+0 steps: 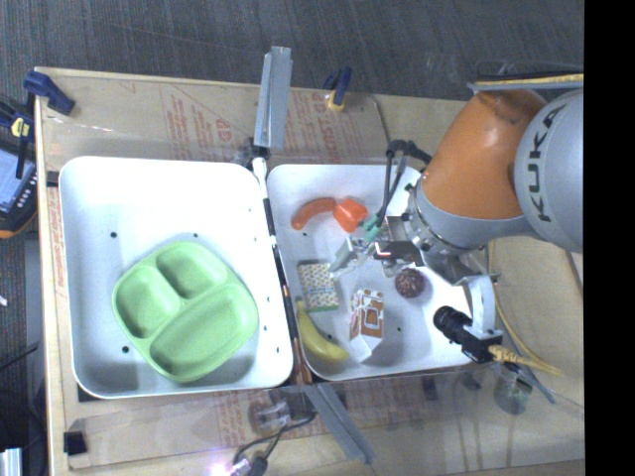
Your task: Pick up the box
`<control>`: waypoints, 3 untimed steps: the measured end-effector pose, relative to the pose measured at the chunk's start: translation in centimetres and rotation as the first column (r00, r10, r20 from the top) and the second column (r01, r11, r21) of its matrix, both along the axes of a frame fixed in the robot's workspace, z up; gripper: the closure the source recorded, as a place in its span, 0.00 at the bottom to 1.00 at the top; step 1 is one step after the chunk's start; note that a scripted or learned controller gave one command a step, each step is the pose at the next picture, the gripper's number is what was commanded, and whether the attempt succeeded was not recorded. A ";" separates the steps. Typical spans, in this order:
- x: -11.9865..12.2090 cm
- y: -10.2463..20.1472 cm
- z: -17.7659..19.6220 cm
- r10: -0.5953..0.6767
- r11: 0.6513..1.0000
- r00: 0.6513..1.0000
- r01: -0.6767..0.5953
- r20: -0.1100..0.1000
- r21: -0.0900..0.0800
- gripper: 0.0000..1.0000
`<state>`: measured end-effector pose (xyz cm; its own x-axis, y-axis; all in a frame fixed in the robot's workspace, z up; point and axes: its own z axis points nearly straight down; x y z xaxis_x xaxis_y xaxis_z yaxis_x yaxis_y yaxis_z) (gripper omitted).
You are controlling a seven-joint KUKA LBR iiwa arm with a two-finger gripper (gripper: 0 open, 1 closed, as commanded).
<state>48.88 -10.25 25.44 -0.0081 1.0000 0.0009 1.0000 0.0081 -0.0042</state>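
A small white box (367, 314) with orange and brown print lies in the right bin (437, 357), near its front wall. My gripper (365, 249) hangs over the middle of that bin, just up and behind the box. I see nothing held in it. The arm's grey and orange wrist (486, 172) covers the bin's far right part.
Around the box lie a banana (319, 337), a checked packet (316, 284), a dark round fruit (409, 283) and an orange sausage-shaped toy (316, 210) beside an orange piece (350, 212). The left bin (89, 196) holds a green divided plate (185, 310).
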 end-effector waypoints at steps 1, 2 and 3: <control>4.7 -2.5 -7.1 0.162 0.987 0.987 -0.162 -0.002 0.002 0.00; -1.1 -0.9 -16.2 0.115 0.993 0.993 -0.115 0.005 -0.014 0.00; 4.9 -2.6 -16.3 0.096 0.995 0.995 -0.096 0.001 -0.001 0.00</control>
<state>53.74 -12.87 9.12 -0.1036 0.9946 0.0002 0.9946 0.1036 -0.0035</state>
